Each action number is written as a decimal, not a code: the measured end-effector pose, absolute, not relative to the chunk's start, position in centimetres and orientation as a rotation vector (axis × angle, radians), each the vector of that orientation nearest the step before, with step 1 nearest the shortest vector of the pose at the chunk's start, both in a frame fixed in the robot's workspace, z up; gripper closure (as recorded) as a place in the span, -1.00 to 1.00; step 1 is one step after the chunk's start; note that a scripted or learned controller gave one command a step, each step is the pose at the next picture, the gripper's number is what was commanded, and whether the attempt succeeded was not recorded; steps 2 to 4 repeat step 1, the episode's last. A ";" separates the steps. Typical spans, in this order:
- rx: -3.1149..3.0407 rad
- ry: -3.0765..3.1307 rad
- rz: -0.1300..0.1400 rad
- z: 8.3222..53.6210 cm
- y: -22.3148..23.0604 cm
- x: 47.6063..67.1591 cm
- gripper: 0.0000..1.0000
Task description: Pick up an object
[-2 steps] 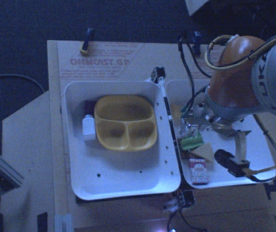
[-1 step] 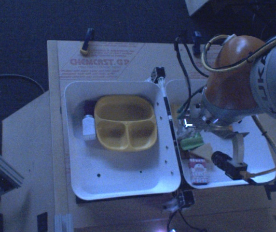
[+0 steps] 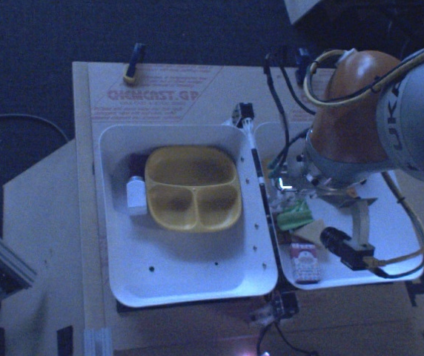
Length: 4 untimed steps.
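Observation:
My gripper [image 3: 290,191] is down in the right bin [image 3: 390,273], near its left wall, under the orange wrist band. A green object [image 3: 295,215] lies just below it, and a red and white box [image 3: 305,262] sits nearer the bin's front. A pale flat piece [image 3: 312,232] lies between them. The wrist hides the fingers. The left bin [image 3: 186,280] holds a yellow divided plate [image 3: 193,188] and a small white bottle [image 3: 136,195] beside its left edge.
A black cable connector [image 3: 345,247] hangs over the right bin. A clamp [image 3: 133,63] sits on the cardboard behind the bins. The divider wall [image 3: 260,191] runs between the two bins. Cables [image 3: 275,87] trail behind the arm.

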State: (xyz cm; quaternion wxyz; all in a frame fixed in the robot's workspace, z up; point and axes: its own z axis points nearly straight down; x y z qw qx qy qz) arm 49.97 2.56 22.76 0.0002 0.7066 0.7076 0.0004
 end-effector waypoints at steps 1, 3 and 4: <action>2.225 2.223 -0.004 21.4 1.9 49.3 1.00; 2.225 2.223 -0.004 21.4 1.9 49.3 1.00; 2.225 2.223 -0.004 21.4 1.9 49.3 1.00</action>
